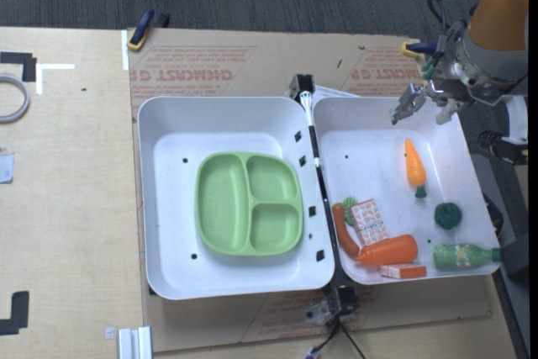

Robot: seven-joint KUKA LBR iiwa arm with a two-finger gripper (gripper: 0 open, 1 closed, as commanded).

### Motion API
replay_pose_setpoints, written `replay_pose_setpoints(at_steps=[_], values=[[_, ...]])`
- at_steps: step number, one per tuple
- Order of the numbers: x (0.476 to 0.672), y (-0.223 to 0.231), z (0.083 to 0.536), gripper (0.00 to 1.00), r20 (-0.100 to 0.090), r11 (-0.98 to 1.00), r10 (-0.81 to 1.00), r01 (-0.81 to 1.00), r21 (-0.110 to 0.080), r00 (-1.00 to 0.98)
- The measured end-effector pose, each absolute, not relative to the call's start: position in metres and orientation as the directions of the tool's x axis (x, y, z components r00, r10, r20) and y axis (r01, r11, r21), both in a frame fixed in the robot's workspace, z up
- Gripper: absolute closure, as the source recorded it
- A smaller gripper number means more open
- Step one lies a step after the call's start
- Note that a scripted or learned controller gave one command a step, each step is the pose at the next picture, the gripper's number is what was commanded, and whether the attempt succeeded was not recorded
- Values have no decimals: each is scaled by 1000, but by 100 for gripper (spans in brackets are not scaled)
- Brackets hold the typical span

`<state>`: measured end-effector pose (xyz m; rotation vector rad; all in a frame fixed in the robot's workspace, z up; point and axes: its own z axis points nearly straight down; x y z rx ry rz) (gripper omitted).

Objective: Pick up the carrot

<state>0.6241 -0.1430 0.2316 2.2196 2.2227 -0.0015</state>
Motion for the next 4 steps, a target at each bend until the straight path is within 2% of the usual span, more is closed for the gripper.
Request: replay_pose_setpoints(at_steps=[1,2,3,4], values=[[625,-169,115,0,-1,-5,1000,1000,-1,5],[625,-170,125,100,-1,-6,1000,1000,0,6],[625,-170,125,0,-1,-6,1000,1000,0,6],[608,-183,93,0,0,182,983,983,0,-182]])
